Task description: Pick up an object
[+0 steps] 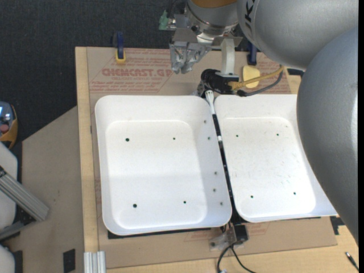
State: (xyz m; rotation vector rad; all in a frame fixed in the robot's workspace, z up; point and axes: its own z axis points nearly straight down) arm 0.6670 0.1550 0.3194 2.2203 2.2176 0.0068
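My gripper [183,61] hangs high over the brown board [142,73], just behind the back rim of the left bin [102,152] and near its right corner. I see nothing held in it. The left bin's white floor shows a few small dark dots. The right bin [318,203] beside it looks the same, with faint scuffs on its floor. The grey arm with its orange band comes in from the top right and covers the right bin's far right side.
Two blue clamps [119,41] [252,54] hold the board at the back. A black divider strip [219,147] runs between the bins. A cable plug [233,235] sits at the front edge. Metal rails [23,198] lie to the left of the bench.
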